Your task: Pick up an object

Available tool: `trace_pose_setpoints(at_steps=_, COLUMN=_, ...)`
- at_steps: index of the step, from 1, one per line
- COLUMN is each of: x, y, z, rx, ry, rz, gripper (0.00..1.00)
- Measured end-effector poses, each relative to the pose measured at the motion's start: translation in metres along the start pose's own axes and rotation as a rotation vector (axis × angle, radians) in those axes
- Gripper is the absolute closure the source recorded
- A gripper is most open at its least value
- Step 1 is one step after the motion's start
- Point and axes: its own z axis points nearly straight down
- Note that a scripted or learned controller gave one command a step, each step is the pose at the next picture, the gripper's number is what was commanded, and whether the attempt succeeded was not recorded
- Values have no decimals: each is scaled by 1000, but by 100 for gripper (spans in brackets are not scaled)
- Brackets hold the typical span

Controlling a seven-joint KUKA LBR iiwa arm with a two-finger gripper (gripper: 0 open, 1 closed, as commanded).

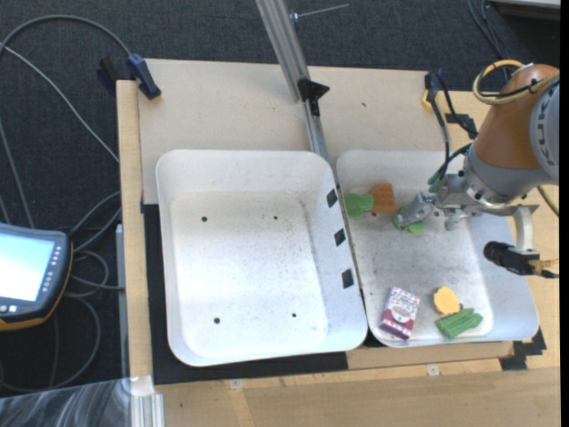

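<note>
Now the end effector (pixel 416 217) sits low in the right bin (pixel 507 327), near its far edge, with a small green object (pixel 414 227) right at its tip — possibly between the fingers, but at this slant I cannot tell whether they are apart or together. Just beyond, toward the divider between the bins, lie a green piece (pixel 359 205) and an orange block (pixel 383 197), touching. Along the near edge wait a pink packet (pixel 401 311), a yellow piece (pixel 446 300) and a green bundle (pixel 459 322), well apart from the tool.
</note>
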Motion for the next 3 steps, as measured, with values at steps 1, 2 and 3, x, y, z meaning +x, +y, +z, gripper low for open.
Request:
trace_pose_setpoints(at_steps=1, x=0, y=3, z=-16, rx=-11, ry=-2, rz=-1, gripper=100)
trace_pose_setpoints(at_steps=2, x=1, y=9, z=-80, rx=-17, ry=-5, rz=-2, gripper=100)
trace_pose_setpoints(at_steps=3, x=1, y=10, z=-135, rx=-17, ry=-5, rz=-2, gripper=100)
